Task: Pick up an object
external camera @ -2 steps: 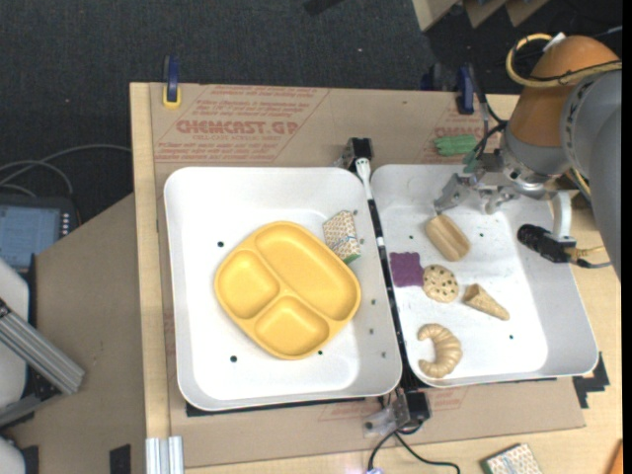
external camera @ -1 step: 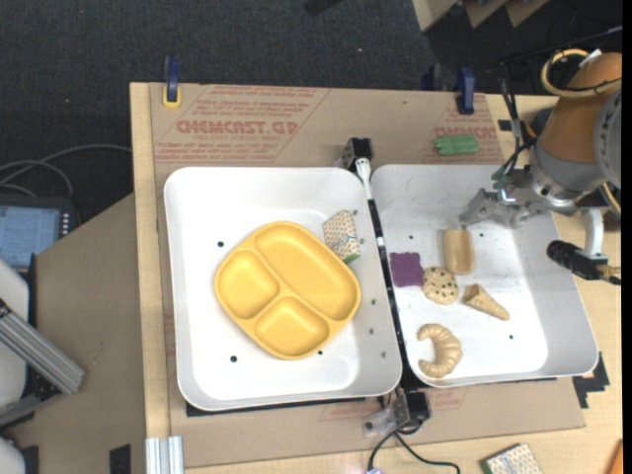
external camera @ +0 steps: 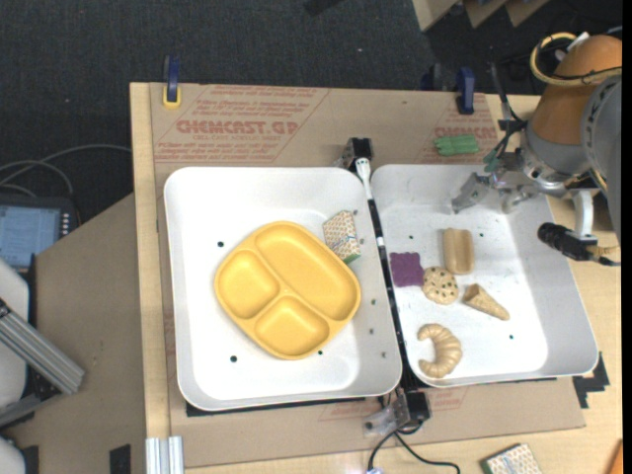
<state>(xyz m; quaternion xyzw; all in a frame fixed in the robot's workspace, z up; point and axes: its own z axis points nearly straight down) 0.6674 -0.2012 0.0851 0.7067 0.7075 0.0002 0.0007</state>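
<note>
Lying nearest the frame's bottom in the right bin (external camera: 553, 349), a croissant (external camera: 440, 350) sits at lower left. Above it: a cone (external camera: 486, 302), a cookie (external camera: 439, 285), a purple square (external camera: 405, 268), then a tan block (external camera: 455, 250), all apart or barely touching. Left bin (external camera: 193, 265) holds a yellow divided plate (external camera: 286, 289), with a patterned item (external camera: 341, 233) at the plate's upper right edge. End effector (external camera: 491, 188) hovers over the right bin's upper area, fingers spread, gripping nothing. Green item (external camera: 457, 146) rests on the tabletop (external camera: 247, 126) beyond.
</note>
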